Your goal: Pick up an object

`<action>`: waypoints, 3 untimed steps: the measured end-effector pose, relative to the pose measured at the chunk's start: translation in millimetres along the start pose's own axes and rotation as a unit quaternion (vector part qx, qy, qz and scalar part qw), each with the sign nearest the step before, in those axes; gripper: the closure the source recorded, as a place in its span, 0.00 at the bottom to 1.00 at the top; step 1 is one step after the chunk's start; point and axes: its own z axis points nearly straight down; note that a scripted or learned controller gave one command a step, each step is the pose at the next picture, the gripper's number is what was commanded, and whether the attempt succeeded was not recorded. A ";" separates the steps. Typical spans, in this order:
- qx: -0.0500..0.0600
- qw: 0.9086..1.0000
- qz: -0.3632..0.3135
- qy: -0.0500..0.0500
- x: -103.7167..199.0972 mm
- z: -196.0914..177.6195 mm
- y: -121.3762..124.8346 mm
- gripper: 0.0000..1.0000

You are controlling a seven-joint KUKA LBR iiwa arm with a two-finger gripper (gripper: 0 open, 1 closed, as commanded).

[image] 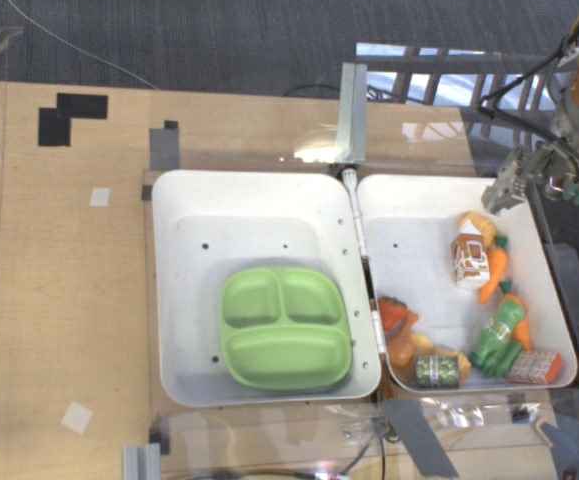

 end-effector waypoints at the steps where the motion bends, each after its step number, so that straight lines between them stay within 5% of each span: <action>1: 0.001 1.000 0.000 0.005 1.9 5.7 -0.5 0.00; 2: 0.000 0.995 -0.098 0.011 7.5 141.0 -3.1 0.00; 3: 0.000 0.997 -0.078 0.004 11.3 187.4 -15.4 0.00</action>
